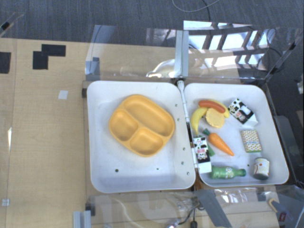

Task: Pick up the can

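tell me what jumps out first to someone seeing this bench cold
The big yellow divided plate lies alone in the left bin. The right bin is crowded with toy food: a banana, a carrot, a green bottle, and the small can in its near right corner.

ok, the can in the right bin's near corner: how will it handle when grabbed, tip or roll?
The can looks upright and short, so it probably stands steady, but a sideways nudge could tip it and its round body would then roll. It probably feels stiff, with smooth, maybe slippery sides. It sits close to the right bin's wall, with the green bottle lying to its left, so finger room looks tight.
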Tool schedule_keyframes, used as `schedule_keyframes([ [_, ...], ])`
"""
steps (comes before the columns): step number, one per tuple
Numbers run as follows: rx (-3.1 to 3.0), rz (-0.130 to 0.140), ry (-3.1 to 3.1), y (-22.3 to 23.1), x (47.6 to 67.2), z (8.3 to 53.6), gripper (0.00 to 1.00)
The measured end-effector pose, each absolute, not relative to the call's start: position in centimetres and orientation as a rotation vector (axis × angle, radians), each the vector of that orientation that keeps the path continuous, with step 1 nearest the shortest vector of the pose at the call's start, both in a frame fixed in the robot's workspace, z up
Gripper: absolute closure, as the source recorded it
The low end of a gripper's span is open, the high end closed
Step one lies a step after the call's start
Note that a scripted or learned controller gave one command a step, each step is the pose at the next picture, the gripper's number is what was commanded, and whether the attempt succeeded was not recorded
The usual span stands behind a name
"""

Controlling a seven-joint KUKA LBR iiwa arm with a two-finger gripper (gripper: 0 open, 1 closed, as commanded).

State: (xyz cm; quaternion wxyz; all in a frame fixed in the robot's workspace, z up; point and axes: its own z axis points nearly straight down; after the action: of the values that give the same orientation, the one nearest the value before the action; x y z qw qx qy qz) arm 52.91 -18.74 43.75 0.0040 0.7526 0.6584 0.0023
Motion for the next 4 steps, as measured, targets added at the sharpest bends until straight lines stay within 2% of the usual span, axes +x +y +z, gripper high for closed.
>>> schedule_keyframes([
  [1,2.358,0.007,2.064,-18.7,52.9,43.7,0.0],
  [2,2.731,0.007,1.545,-11.5,54.7,43.6,0.0],
  [3,2.763,0.004,1.491,-9.5,52.9,39.2,0.0],
  [4,2.734,0.005,1.54,-11.6,55.0,37.8,0.0],
])
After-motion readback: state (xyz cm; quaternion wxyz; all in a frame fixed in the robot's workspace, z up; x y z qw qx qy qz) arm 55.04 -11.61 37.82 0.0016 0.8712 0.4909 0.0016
